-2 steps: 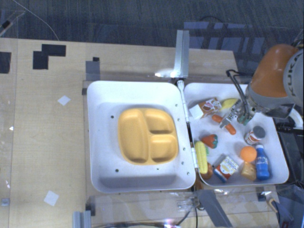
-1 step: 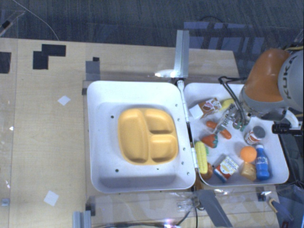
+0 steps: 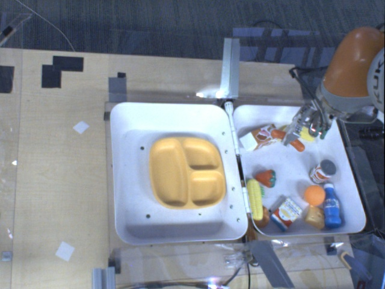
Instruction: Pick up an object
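Note:
My gripper (image 3: 307, 127) hangs over the back of the right bin (image 3: 355, 179), low among the objects there. Directly beneath it lie an orange carrot-like piece (image 3: 292, 140) and a small yellow item (image 3: 310, 135); whether either is touched I cannot tell. A white and orange packet (image 3: 262, 136) lies just to the gripper's left. Toward the front are a red strawberry-like toy (image 3: 265, 178), a corn cob (image 3: 255, 198), a small can (image 3: 323, 171), an orange ball (image 3: 314, 195), a blue bottle (image 3: 331, 208) and a small carton (image 3: 288, 212).
The left bin (image 3: 129, 161) holds a yellow divided plate (image 3: 185, 171). A metal divider post (image 3: 230, 71) stands behind the seam between the bins. The arm's orange band (image 3: 355, 62) looms over the right bin's back right corner.

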